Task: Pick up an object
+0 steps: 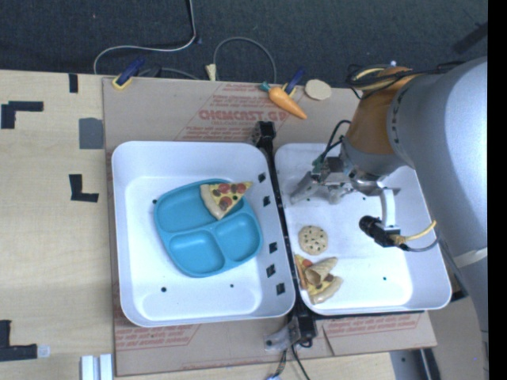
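Left bin (131,236) sat at the 9 o'clock side of the desk (47,212). It held a blue divided plate (207,232), with a pizza slice (223,197) resting across the plate's 1 o'clock compartment. Nothing of the arm was over this bin.

Behind both bins, toward 12 o'clock, a toy carrot (286,102) and a pale round disc (318,90) lay on the cardboard sheet (230,115), outside either bin.

Right bin (428,291) held 2 candidate things: a round cookie (313,239) near its centre-left, and a pile of pastry-like pieces (318,279) just beside the cookie at 6 o'clock, close to the dividing wall.

The gripper (307,188) was low at the 11 o'clock corner of the right bin, pointing toward 9 o'clock. Its state could not be read at this angle. No thing was seen in it. It was near the cookie but apart from it, with bare bin floor under the tip.

Judgement: the approach step was in hand, no pick made yet. The next move would call for shifting toward 6 o'clock to centre over the cookie or the pastry pile, then descending and closing. The cookie looked flat, so a slip was a risk.
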`<state>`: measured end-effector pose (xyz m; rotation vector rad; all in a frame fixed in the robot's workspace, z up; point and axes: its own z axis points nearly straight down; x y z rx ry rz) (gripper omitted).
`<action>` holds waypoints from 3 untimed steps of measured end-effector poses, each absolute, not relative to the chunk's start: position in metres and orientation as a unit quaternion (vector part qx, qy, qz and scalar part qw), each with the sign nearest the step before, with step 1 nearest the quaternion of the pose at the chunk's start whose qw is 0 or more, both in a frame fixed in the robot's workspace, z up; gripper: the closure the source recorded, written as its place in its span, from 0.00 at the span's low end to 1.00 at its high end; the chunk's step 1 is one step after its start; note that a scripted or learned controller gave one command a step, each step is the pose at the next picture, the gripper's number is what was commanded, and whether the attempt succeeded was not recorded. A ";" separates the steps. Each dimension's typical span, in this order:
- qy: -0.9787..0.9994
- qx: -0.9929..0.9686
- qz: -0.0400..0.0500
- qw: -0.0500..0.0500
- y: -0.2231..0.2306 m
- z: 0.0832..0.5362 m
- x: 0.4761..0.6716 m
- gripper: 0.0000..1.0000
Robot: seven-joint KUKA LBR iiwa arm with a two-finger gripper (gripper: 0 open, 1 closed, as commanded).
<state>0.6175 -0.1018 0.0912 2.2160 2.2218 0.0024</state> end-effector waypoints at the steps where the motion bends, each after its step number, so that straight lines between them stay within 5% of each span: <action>1: 0.708 0.706 0.001 0.001 -0.104 0.085 0.671 0.00; 2: 0.708 0.706 0.000 0.003 -0.104 0.096 0.669 1.00; 3: 0.709 0.705 0.001 -0.001 -0.031 0.207 0.623 1.00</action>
